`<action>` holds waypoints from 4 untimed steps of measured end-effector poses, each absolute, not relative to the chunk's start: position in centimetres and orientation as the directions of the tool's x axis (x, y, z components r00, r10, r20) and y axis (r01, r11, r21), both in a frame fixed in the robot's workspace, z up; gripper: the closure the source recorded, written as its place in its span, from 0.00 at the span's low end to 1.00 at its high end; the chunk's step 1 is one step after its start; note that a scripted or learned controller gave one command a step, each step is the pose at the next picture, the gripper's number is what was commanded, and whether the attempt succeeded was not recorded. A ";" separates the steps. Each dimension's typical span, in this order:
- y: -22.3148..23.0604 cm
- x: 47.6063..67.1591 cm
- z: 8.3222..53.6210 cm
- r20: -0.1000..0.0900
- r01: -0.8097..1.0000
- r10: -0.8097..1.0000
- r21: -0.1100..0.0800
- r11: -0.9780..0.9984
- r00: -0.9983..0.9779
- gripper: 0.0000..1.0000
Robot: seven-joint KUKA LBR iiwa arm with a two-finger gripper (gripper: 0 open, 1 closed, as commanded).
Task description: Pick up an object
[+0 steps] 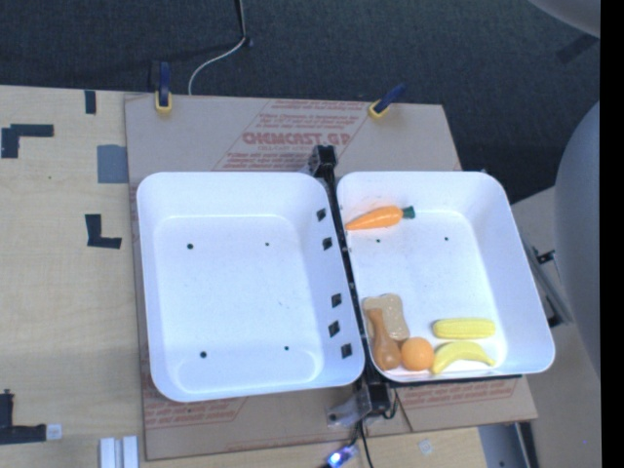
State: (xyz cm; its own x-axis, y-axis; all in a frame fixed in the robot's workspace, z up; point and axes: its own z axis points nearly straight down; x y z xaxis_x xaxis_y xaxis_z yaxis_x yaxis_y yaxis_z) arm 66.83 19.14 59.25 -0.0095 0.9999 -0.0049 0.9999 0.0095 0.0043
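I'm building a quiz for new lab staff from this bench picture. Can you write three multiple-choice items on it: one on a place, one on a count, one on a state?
1. Where does the carrot lie?
A. Left bin
B. Right bin, far end by the divider
C. On the cardboard

2. How many yellow things lie in the right bin?
A. Two
B. Four
C. None

3. How does the orange ball sit?
A. Alone mid-bin
B. Near end, close against the tan item
C. On top of the carrot

Answers: 1 B, it lies near the top wall by the divider. 2 A, corn and banana. 3 B, it sits beside the tan item.
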 end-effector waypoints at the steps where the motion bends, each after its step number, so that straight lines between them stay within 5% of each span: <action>1: 19.3 66.9 60.2 -0.004 1.000 1.000 0.014 0.008 -0.008 1.00; 4: 19.6 67.3 63.1 0.005 0.998 1.000 0.064 0.006 -0.006 1.00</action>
